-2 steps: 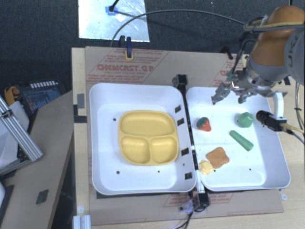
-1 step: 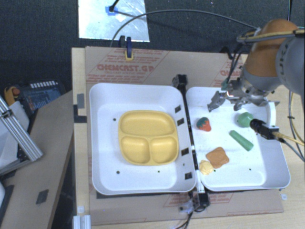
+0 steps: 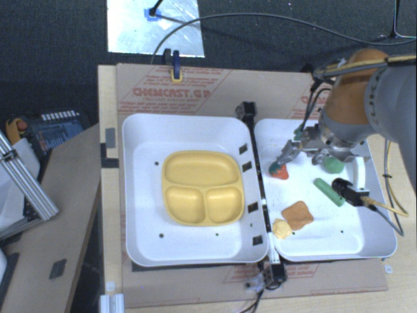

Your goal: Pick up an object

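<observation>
- Lowest in the frame, and so closest to the lens in my judgement, is a small pale yellow piece (image 3: 281,229). It lies at the lower left corner of the right bin (image 3: 365,240) and touches a flat brown piece (image 3: 298,214).
- At the centre right of the frame the claw (image 3: 285,156) hangs over the upper left part of the right bin, pointing down and to the left. Whether it is wide or narrow I cannot tell from this angle.
- Just below its tip lies a small red-orange object (image 3: 280,171), close to the wall between the two bins. I judge that this is the thing to pick. Whether the claw touches it already, I cannot say.
- For a good grasp, the claw should come straight down with the object in the middle of its opening. It should close only when it is low enough to catch the body and not the top.
- Because the dividing wall is near, the approach must stay on the bin side, or the claw may knock the wall and push the object away.
- To the right, under the wrist, sits a round green piece (image 3: 334,165). Below it lies a long green piece (image 3: 324,189). Both are apart from the target and should not disturb.
- Far to the left, the left bin (image 3: 140,175) holds a yellow divided tray (image 3: 202,186), which has no part in this step.
</observation>
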Controlling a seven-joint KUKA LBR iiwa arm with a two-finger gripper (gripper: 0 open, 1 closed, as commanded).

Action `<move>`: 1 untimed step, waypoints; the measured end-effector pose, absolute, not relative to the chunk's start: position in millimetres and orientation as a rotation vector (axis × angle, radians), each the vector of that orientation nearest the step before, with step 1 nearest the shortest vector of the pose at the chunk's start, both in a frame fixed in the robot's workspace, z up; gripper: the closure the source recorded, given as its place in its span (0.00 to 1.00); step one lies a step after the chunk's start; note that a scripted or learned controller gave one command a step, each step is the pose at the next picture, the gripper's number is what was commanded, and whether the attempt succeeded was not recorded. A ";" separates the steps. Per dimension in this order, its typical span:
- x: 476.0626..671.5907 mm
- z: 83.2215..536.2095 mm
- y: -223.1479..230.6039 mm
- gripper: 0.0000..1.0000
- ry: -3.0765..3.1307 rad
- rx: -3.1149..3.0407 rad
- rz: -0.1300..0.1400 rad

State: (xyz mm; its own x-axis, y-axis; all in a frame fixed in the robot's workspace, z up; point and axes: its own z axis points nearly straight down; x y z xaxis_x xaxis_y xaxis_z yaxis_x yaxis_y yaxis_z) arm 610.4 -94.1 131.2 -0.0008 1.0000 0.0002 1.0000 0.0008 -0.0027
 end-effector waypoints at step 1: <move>610.2 81.9 -93.6 0.00 -2.221 -2.219 0.002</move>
